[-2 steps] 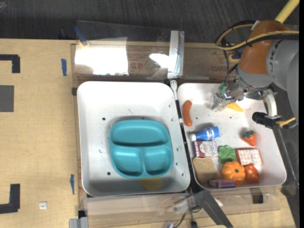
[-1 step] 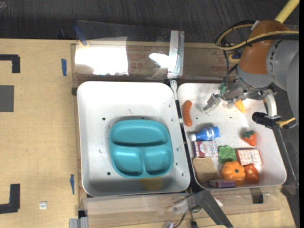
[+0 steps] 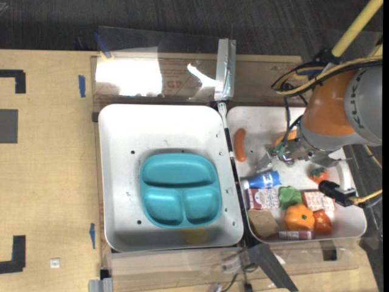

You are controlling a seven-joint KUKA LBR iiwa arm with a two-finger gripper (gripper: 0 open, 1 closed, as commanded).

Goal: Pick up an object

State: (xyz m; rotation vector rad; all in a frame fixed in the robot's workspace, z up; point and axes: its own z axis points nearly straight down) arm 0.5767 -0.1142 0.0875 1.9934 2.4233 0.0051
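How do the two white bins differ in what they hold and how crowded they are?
The left bin holds a single teal tray; the right bin holds many small items, such as a hot dog and an orange pumpkin. The end effector is over the right bin, not the left. Both are shallow and white.

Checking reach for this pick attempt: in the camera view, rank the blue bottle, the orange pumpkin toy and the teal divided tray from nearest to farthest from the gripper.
From the gripper:
1. Blue bottle, just below-left, right bin.
2. Orange pumpkin toy, lower in the right bin.
3. Teal divided tray, in the left bin.
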